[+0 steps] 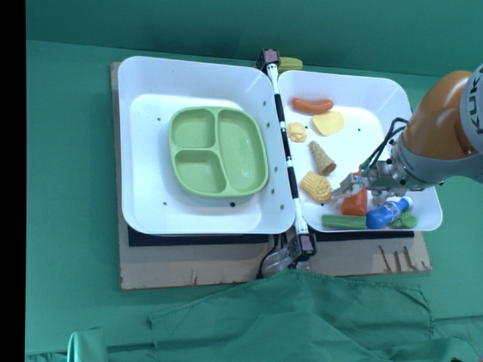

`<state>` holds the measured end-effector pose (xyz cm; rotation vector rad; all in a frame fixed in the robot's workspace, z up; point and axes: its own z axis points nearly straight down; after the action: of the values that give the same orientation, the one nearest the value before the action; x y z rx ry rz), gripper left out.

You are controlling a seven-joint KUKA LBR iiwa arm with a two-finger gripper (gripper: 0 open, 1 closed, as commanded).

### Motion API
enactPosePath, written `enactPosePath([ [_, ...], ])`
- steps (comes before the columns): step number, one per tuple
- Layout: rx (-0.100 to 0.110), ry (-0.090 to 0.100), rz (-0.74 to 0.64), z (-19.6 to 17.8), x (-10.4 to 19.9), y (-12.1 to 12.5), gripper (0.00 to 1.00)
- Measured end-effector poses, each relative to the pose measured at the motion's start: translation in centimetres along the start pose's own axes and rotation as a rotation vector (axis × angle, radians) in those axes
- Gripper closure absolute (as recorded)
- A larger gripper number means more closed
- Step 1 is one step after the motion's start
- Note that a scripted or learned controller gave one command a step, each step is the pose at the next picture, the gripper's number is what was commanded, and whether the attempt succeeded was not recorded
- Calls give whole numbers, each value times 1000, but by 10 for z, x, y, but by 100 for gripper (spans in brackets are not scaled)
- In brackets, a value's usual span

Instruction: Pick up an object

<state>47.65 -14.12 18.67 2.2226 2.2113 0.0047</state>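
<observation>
Red block lies just beside end effector in right bin

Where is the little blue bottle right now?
The blue bottle lies in the right bin, near its front right corner, beside the green stick and just below the gripper.

One camera hangs above the worktop, fixed, looking down at a slant from the near side. It sits far enough back to take in both white bins: the left bin and the right bin. The arm enters from the right edge.
</observation>
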Motion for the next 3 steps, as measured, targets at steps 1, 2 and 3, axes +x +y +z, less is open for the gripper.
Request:
enactPosePath([
  [1, -9, -5, 5, -15, -2, 1, 100],
  [2, -1, -1, 0, -64, -13, 0, 100],
  [3, -3, -2, -2, -111, -16, -3, 100],
])
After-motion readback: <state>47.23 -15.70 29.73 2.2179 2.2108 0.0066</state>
